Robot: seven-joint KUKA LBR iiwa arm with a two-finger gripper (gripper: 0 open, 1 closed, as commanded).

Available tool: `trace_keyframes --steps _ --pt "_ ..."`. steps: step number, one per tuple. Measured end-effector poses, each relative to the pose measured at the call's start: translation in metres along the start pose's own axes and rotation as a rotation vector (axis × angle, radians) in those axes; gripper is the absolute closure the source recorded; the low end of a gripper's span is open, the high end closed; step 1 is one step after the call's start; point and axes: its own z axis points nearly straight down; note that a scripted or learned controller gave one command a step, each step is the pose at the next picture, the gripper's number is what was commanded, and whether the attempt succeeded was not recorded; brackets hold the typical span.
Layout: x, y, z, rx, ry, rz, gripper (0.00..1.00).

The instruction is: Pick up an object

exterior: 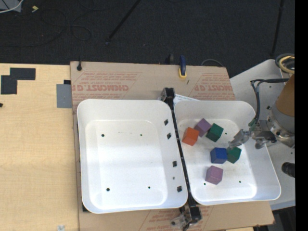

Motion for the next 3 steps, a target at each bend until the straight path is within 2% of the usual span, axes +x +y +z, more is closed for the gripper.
trace_keyframes --steps 1,2,3 --pt "-0.019 0.056 0.110 -0.002 -0.002 -0.005 0.00" --pt "0.058 0.072 0.105 0.000 0.003 -0.007 0.00" --pt "0.018 0.108 0.104 -0.003 -0.002 -0.003 0.00"
